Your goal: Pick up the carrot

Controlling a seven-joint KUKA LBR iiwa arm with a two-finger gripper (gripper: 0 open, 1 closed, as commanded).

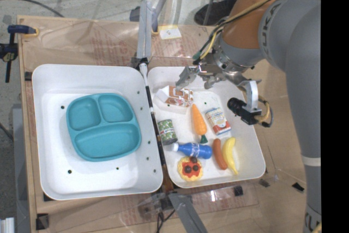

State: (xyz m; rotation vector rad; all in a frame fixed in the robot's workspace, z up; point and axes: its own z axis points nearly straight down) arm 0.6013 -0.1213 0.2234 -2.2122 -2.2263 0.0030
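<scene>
My gripper [192, 75] hangs over the far edge of the right bin [255, 169], fingers spread, nothing between them — a hover, I judge, before descent. The carrot [198, 119] lies below and toward the near side, tip pointing back at me, untouched. A carton [180, 96] sits between us; a bottle [218, 120] flanks the carrot, tightening my approach.
</scene>
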